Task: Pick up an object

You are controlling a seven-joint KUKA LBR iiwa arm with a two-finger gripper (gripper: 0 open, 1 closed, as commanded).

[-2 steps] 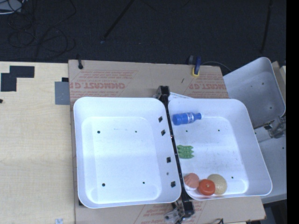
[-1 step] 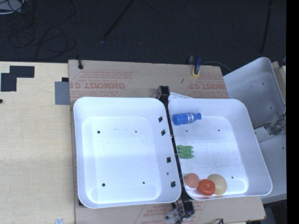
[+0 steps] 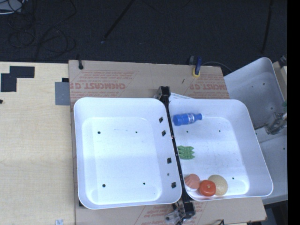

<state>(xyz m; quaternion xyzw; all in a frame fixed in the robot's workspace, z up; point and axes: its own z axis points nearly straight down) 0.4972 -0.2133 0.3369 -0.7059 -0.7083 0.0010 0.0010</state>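
Observation:
The right white bin (image 3: 255, 153) holds several small objects. A blue bottle (image 3: 186, 119) lies on its side near the bin's back left corner, cap pointing right. A green ridged piece (image 3: 185, 152) rests by the left wall at mid-depth. In the front left corner three items cluster together: a pink round piece (image 3: 191, 181), a red round piece (image 3: 207, 188) and a tan round piece (image 3: 219, 183), all touching or nearly touching.
The left white bin (image 3: 82, 125) sits beside the right one, with black clips (image 3: 169, 144) along the shared wall. Both rest on brown cardboard (image 3: 122, 81). A blue and yellow clamp (image 3: 197, 67) stands at the back. A grey metal panel (image 3: 260, 86) lies to the right.

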